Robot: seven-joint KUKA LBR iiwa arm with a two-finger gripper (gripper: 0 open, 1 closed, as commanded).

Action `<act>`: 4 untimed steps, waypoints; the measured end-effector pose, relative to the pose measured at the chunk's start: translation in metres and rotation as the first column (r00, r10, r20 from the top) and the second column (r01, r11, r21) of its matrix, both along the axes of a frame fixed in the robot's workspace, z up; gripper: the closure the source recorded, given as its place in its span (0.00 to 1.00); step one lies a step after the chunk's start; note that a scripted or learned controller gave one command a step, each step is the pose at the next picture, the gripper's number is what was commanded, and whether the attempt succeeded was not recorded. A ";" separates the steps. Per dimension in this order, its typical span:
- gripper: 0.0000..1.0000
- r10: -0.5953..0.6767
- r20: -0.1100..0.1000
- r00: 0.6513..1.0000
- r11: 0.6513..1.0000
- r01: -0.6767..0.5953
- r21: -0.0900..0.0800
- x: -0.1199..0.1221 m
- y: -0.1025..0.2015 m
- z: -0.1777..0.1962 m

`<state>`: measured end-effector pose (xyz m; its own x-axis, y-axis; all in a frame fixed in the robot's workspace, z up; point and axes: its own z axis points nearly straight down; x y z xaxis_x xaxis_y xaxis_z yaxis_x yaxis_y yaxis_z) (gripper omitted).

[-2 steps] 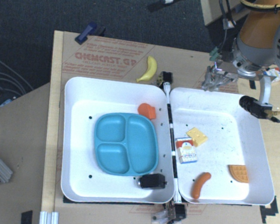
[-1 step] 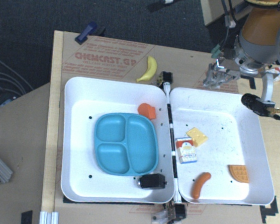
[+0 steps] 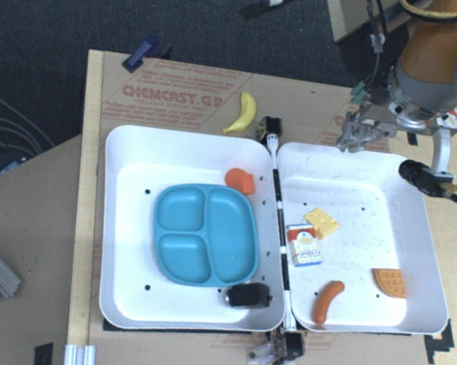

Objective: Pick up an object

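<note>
The left bin [image 3: 123, 231] holds a blue divided plate [image 3: 205, 234], an orange piece [image 3: 241, 181] beside its upper edge and a black item [image 3: 248, 296] below it. A yellow banana [image 3: 242, 113] lies on the surface [image 3: 181, 97] behind. The right bin [image 3: 420, 234] holds a cheese wedge [image 3: 321, 223], small carton [image 3: 306, 246], sausage [image 3: 328, 300] and waffle [image 3: 390, 282]. The pincer [image 3: 356, 138] hangs above that bin's rear rim, holding nothing, its opening unclear.

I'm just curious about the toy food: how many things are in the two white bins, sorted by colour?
Blue: 1, the plate
Orange: 3, the orange piece, the sausage, the waffle
Yellow: 1, the cheese
Black: 1, the black block
Red and white: 1, the carton
Total: 7
</note>
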<state>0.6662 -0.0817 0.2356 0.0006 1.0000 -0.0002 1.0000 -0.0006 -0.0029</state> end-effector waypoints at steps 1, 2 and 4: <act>1.00 0.001 0.006 1.000 1.000 -0.001 -0.001 0.001 0.010 0.021; 1.00 0.001 0.000 1.000 1.000 -0.001 0.001 0.000 0.016 0.003; 0.00 -0.001 0.000 1.000 1.000 0.001 0.000 0.000 -0.074 -0.056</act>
<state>0.6659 -0.1555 0.1801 0.0013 1.0000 -0.0005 1.0000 -0.0013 -0.0028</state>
